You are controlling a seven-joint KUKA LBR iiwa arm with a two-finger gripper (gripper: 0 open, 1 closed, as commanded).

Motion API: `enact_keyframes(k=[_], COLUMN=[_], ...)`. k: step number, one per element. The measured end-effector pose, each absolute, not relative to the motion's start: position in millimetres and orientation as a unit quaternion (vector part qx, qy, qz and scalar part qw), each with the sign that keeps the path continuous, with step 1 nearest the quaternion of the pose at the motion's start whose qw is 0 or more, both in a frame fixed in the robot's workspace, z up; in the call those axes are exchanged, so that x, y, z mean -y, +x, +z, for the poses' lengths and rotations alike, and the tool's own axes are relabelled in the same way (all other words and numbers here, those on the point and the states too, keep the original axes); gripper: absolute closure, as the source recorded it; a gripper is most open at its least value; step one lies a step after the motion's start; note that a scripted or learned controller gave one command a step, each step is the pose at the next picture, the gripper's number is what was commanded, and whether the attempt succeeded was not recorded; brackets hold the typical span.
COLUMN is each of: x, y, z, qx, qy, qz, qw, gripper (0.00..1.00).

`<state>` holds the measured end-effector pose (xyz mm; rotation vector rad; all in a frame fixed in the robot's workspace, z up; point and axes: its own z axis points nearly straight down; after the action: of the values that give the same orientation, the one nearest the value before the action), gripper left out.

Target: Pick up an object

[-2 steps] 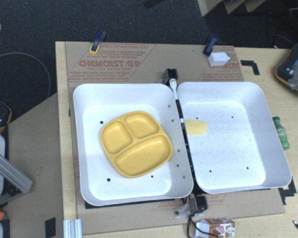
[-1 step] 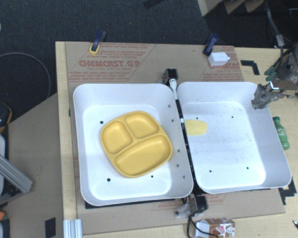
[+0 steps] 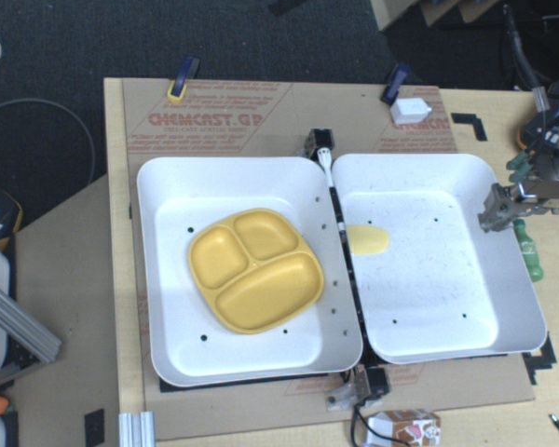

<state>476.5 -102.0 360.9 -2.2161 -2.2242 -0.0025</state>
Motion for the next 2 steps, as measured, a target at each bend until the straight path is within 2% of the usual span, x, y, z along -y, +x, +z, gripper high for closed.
enact_keyframes(k=[1, 2], x=[-19, -86], y=[479.0, 481.0], z=[326, 349], qx=[0.712, 0.709], qy=[-0.703, -0.705], qz=[0.0009, -0.0014], qw=[0.003, -0.001], gripper=[1.0, 1.0])
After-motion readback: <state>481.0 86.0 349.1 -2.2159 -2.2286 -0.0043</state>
